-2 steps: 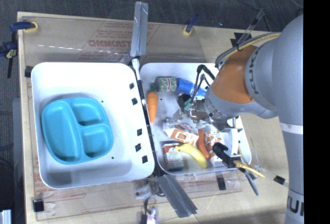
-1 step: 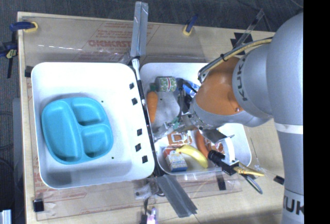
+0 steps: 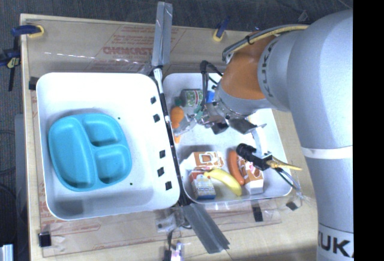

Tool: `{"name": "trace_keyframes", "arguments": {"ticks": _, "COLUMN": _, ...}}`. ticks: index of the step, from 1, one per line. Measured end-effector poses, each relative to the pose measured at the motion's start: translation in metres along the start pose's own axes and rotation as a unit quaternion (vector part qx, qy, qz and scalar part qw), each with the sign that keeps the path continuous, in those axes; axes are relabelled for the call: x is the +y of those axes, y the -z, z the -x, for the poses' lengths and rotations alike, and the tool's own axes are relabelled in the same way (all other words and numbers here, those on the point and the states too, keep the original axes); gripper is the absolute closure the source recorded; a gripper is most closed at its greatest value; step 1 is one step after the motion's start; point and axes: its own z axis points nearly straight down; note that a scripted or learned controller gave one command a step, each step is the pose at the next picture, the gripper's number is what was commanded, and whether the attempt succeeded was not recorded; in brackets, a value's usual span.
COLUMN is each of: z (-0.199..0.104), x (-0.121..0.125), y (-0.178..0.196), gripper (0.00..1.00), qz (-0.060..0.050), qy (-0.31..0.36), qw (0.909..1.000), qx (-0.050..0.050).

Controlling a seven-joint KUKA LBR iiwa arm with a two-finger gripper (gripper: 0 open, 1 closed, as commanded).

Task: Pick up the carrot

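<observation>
Your gripper point(image 3: 201, 114) sits low in the right bin point(image 3: 277, 134), just beside the carrot point(image 3: 177, 116). You cannot tell its state from here.

Blue divided tray point(image 3: 89, 150) in the left bin point(image 3: 60, 89), banana point(image 3: 225, 180) at five o'clock in the right bin point(image 3: 273, 191), small cartons point(image 3: 203, 185) beside it, can point(image 3: 192, 98) at eleven

Wooden bench point(image 3: 90, 44), 2 white bins on it, left bin point(image 3: 90, 83) beside right bin point(image 3: 276, 134), touching.
</observation>
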Motion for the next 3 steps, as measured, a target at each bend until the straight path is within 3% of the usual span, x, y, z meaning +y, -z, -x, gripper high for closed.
{"name": "trace_keyframes", "arguments": {"ticks": 1, "z": 0.016, "x": 0.054, "y": -0.016, "gripper": 0.0, "qz": -0.013, "qy": 0.108, "qw": 0.9941, "qx": 0.001}}
{"name": "trace_keyframes", "arguments": {"ticks": 2, "z": 0.014, "x": 0.057, "y": -0.007, "gripper": 1.0, "qz": -0.008, "qy": 0.111, "qw": 0.9938, "qx": -0.001}}
{"name": "trace_keyframes", "arguments": {"ticks": 3, "z": -0.042, "x": 0.054, "y": 0.079, "gripper": 1.0, "qz": 0.0, "qy": 0.107, "qw": 0.9943, "qx": 0.0}}
